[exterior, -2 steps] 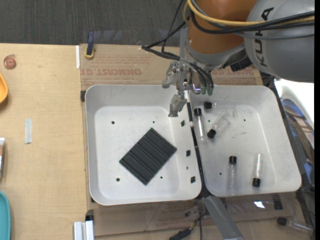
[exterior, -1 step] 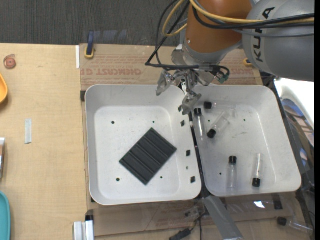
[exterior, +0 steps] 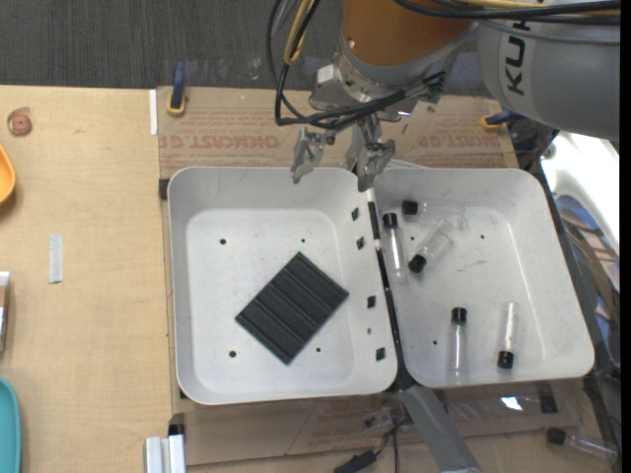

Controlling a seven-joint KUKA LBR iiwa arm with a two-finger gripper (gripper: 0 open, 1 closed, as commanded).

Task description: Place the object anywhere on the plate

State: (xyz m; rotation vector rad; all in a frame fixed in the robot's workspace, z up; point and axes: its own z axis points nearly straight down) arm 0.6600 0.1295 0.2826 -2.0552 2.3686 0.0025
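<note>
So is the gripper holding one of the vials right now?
No, the gripper hangs open above the back rim between the two bins, with nothing between its fingers; the vials lie in the right bin.

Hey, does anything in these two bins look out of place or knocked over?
The clear vials in the right bin all lie on their sides, scattered at different angles. In the left bin, the dark ridged plate sits rotated, corners toward the walls. Nothing looks spilled or broken.

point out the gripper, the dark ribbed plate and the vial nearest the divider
gripper (exterior: 335, 161), camera view, midway between its two fingertips
dark ribbed plate (exterior: 293, 306), camera view, middle of its top face
vial nearest the divider (exterior: 393, 245), camera view, mid-length of its clear tube
</note>
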